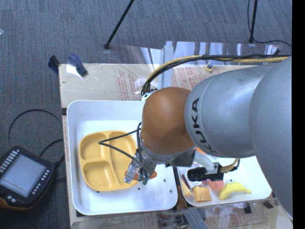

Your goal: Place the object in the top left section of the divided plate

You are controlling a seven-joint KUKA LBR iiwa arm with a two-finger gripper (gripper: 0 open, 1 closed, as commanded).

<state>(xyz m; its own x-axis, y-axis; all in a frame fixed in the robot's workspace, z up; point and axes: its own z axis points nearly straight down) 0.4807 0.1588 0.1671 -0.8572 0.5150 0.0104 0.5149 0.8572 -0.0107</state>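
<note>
While the grey arm (238, 113) reaches in from 3 o'clock, its end effector (136, 172) hangs over the yellow divided plate (102, 159) at the plate's 4 o'clock edge, inside the left white bin (76, 128). A small orange-red object (146, 176) shows right at the fingertips, but whether it is gripped or just beside them I cannot tell. Over in the right bin (259, 180) lie a banana (233, 190), an orange block (202, 193) and a pink piece (215, 185).
</note>
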